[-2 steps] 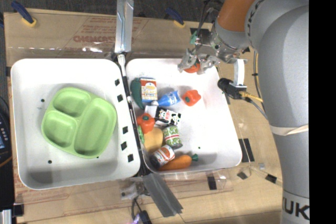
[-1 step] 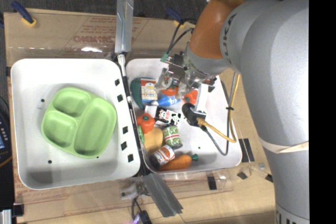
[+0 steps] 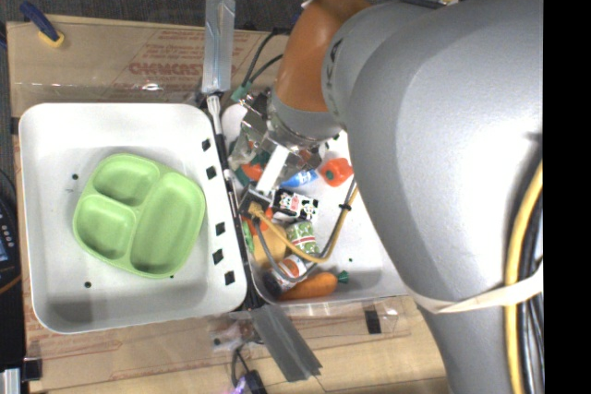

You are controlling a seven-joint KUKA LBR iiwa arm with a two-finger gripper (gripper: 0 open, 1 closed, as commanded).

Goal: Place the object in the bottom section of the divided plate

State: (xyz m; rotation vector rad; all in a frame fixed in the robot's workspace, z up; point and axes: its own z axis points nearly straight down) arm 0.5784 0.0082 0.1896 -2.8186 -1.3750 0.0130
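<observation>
A green divided plate (image 3: 138,214) lies in the left white bin (image 3: 46,161), with two small sections at its upper left and one long section at its right. My gripper (image 3: 265,163) reaches down into the pile of small objects at the left side of the right bin (image 3: 369,268), close to the divider between the bins. The wrist and the clutter hide what is at its tip. The plate holds nothing.
The right bin holds a carrot (image 3: 310,285), a black-and-white carton (image 3: 297,206), a green can (image 3: 302,241), a small orange-red piece (image 3: 337,170) and a blue item (image 3: 304,177). The big grey arm (image 3: 443,152) covers most of that bin. Brown cardboard (image 3: 138,60) lies behind the bins.
</observation>
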